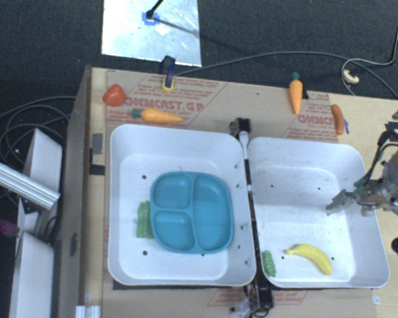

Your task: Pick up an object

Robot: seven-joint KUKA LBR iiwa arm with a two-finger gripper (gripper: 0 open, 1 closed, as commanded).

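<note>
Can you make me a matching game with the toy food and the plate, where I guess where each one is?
Things:
1. banana
2. blue plate
3. tomato
4. gripper

Places:
A. on the cardboard at the far left corner
B. over the right bin, above the banana
C. in the left bin
D. in the right bin, near its front edge

Pairs: 1-D, 2-C, 3-A, 4-B
</note>
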